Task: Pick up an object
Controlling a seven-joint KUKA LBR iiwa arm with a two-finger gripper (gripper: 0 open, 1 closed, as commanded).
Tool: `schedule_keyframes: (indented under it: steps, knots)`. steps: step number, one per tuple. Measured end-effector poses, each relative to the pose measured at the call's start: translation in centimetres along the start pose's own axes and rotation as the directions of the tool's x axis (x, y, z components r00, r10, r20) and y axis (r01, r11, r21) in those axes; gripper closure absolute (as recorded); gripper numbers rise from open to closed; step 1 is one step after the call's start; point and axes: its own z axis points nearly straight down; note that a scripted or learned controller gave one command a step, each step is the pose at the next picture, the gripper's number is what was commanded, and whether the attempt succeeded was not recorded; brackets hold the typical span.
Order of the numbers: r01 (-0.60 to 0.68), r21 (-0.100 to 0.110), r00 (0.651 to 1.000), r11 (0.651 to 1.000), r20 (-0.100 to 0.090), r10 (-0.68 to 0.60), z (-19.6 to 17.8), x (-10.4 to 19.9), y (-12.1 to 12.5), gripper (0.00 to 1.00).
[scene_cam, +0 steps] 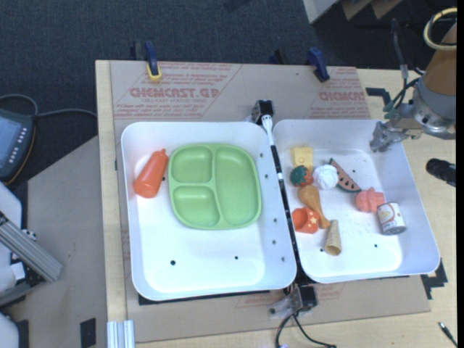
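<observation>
Gripper over right bin, seemingly holding nothing

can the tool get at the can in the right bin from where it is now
Probably yes. The tool hangs at the right bin's far right rim, and the can lies below it with nothing on top; a pink toy sits close.

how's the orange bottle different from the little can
The orange bottle lies in the left bin beside the green plate; the can lies in the right bin. The bottle is plain orange and longer; the can is short, white-labelled. Both lie on their sides.
</observation>
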Motion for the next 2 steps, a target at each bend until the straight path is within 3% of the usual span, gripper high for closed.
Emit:
schedule_keyframes:
  steps: [1,2]
  knots:
    - [0.0,0.001,1.0,1.0,0.0,0.0,-5.84,0.14,-0.77,1.0]
    - [0.001,0.003,1.0,1.0,-0.001,-0.001,-6.58,0.12,-0.68,1.0]
